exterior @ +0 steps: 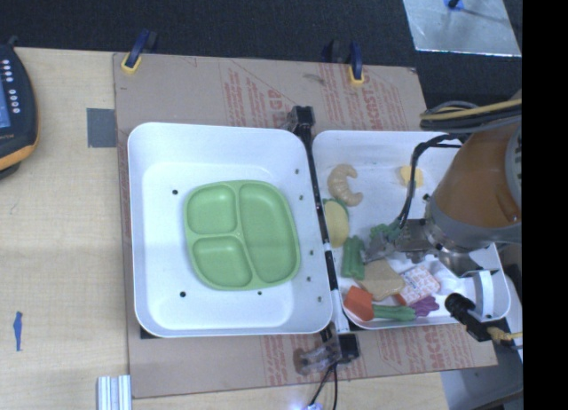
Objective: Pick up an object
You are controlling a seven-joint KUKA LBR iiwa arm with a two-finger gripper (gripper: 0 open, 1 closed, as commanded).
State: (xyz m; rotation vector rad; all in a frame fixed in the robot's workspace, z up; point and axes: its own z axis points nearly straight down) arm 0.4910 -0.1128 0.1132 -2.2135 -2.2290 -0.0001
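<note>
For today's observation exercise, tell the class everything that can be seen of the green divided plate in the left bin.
The pale green, plastic-looking divided plate is a rounded rectangle with three compartments: two smaller ones on the camera view's left side and one long one on the right. It lies flat and right side up, slightly turned, near the middle of the shallow white left bin. Its compartments hold nothing, and only the bin floor touches it.

Wooden bench [62, 248]: cardboard sheet [222, 89] clamped on top, two white bins [142, 222] on it; pendant, probably controller [13, 106], left edge.
</note>
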